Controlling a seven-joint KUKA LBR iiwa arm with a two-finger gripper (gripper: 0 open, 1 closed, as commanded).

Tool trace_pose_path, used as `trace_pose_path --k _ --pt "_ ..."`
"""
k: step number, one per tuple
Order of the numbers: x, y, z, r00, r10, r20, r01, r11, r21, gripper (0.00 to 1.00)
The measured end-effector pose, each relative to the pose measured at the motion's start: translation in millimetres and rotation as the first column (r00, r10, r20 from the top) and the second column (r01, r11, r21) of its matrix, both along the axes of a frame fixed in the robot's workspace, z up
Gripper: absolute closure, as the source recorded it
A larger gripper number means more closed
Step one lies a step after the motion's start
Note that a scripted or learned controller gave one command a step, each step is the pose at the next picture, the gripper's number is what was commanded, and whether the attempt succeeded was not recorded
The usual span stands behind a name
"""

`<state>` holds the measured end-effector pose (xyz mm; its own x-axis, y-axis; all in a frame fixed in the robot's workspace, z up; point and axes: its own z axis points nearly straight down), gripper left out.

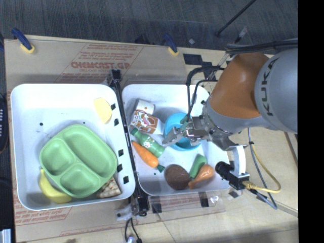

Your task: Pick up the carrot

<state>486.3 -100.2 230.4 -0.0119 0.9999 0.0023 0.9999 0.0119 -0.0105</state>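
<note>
Camera view has the gripper [178,133] hovering over the blue bowl [178,130], its state impossible to tell, so it's approach time: swing left toward the carrot [146,155] lying mid-right-bin [167,92].

Arm casing [283,92]: white letters "KU" followed by part of a third letter, running up the grey housing at the right, cut off by the frame edge
Cardboard sheet [98,59] behind the bins: a large red printed word that looks like "CHEMCAST GP", seen upside down; reading not certain
Cardboard sheet, smaller print: further lines of red text above and below the large word, too small to read
Cardboard front left corner [30,214]: faint red print lines, unreadable
Small carton [143,119] in the right bin: brown and white printed picture on its face, no legible words
</note>
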Motion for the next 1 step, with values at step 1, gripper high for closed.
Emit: trace_pose_path --k 1 --pt "-9.9 9.1 -139.7 0.911 0.412 0.005 -0.412 0.911 0.001 0.00"
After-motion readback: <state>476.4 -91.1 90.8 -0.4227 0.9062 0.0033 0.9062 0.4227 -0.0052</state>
